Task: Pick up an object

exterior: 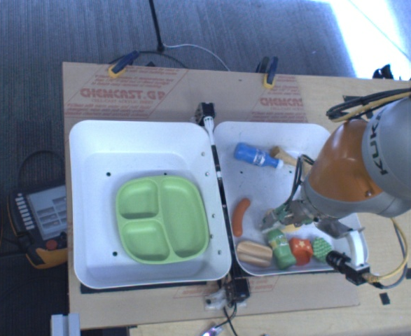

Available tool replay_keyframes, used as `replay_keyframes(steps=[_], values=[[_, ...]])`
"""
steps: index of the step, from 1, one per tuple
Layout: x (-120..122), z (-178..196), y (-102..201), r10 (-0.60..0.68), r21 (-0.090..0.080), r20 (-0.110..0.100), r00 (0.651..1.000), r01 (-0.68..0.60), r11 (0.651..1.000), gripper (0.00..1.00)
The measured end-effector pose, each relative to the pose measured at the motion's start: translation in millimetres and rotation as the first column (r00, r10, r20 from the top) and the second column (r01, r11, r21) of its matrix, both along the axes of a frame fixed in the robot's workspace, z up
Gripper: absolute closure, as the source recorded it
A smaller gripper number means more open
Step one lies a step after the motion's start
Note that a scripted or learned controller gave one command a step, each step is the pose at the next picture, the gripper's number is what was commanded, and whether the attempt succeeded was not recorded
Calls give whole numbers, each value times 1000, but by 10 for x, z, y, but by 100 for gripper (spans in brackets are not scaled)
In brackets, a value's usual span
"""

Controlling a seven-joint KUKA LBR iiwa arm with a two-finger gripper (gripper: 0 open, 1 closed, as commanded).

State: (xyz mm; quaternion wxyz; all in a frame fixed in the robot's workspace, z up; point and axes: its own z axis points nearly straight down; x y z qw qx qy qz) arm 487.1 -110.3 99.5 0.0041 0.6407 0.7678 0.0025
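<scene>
A bread roll [254, 253], a green toy [281, 250] and a red tomato [301, 250] sat at 6 o'clock in the right bin [261, 135]. The gripper [287, 215] hung just above them. A sausage [240, 215] lay at 9 o'clock from it. A blue bottle [255, 155] lay at 12 o'clock. A green tray [162, 218] sat in the left bin [96, 142].

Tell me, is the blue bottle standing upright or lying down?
Lying down. The blue bottle rests on its side on the floor of the right bin, its long body stretched across it.
</scene>
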Motion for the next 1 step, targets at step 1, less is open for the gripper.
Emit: replay_keyframes(steps=[1], values=[[-36, 844, 594, -356, 1, -11, 934, 356, 935, 100]])
